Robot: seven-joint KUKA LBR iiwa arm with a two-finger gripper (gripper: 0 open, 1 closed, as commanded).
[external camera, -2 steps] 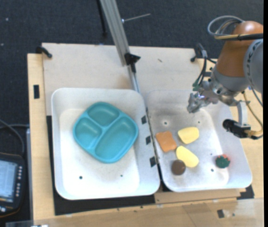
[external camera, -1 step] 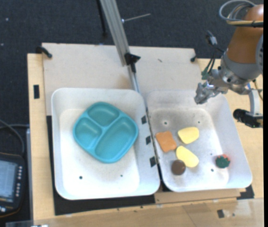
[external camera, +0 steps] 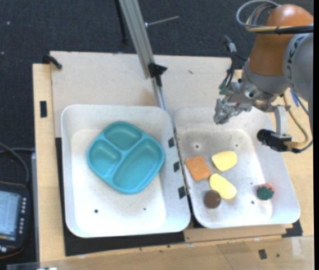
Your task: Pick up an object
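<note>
You have nothing picked yet: the jaws hang over the far rim of the right-hand shallow white bin, and you cannot tell how wide they stand, though nothing shows between them. The candidates lie nearer in that bin: an orange square block, two yellow rounded pieces, a brown ball and a small green-and-red item. They sit close together, so neighbours may crowd a grasp. The teal divided plastic tray lies apart in the left bin.
</note>
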